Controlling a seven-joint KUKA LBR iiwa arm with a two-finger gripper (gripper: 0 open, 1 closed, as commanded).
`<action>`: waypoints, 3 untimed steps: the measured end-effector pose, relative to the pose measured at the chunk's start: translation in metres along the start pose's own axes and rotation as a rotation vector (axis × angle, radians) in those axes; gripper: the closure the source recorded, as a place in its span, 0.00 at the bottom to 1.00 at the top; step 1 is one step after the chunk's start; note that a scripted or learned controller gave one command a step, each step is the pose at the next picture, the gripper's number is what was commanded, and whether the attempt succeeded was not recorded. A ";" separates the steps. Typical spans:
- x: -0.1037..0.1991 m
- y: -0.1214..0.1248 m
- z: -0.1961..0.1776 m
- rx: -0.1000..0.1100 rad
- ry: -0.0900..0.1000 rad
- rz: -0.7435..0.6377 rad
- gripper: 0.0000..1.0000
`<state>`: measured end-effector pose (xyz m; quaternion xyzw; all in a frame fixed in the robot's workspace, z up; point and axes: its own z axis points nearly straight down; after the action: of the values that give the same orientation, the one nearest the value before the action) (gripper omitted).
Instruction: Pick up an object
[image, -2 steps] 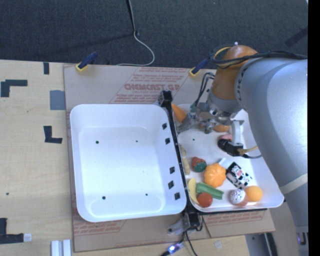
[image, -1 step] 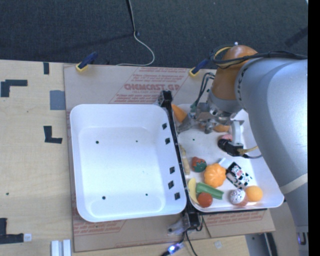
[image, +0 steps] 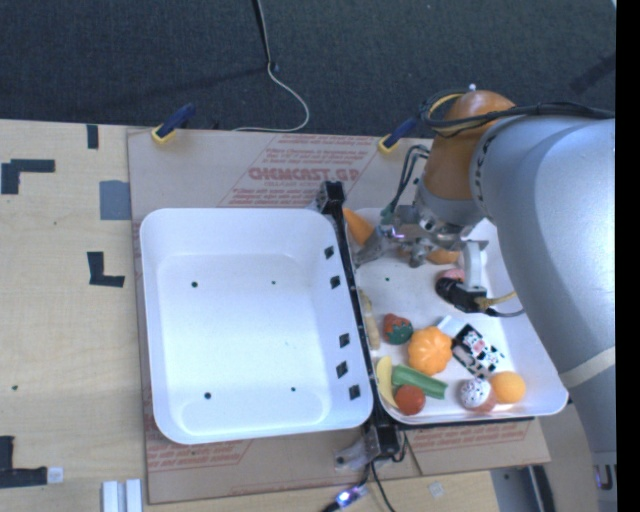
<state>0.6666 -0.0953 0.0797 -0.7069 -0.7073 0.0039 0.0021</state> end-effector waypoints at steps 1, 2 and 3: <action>0.000 0.000 0.000 0.000 0.000 0.000 0.00; -0.006 0.000 0.000 -0.001 0.001 0.000 0.00; 0.000 0.000 0.000 0.000 0.000 0.000 0.00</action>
<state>0.6666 -0.0951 0.0797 -0.7070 -0.7072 0.0038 0.0021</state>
